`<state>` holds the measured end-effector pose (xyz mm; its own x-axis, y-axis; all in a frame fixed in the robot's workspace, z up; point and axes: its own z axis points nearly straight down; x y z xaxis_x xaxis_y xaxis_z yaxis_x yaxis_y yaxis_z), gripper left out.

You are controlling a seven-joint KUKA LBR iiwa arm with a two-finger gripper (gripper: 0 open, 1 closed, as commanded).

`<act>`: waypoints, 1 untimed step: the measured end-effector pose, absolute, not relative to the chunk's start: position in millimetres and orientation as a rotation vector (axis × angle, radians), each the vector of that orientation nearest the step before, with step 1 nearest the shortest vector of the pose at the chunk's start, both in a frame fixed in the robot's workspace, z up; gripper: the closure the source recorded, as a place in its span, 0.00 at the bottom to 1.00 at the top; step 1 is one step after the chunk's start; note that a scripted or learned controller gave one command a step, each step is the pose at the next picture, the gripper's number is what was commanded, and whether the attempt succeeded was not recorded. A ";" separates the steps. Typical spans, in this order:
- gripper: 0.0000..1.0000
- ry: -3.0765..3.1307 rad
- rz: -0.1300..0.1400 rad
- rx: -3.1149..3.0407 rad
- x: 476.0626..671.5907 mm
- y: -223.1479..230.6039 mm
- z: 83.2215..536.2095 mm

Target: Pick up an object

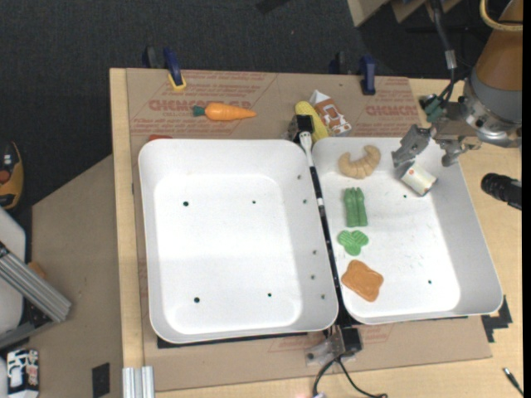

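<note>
Above the right bin's (473, 222) far corner, the gripper (423, 152), tilted leftward.

bright, even overhead light falls on the two white bins (224, 222), whose floors are nearly washed out, with a slightly greyer band across the lower half of the left one. shadows are soft and short, hugging the bin rims. focus is fair at the centre, while the arm (498, 81) at the right looks slightly blurred and the dark floor (75, 23) is dim and grainy.
</note>
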<state>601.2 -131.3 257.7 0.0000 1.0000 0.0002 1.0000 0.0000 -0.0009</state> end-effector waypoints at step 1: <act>0.00 -2.225 0.002 -2.211 642.9 -70.5 180.1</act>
<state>642.9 -70.5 180.1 -0.0064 1.0000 0.0028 1.0000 0.0064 -0.0047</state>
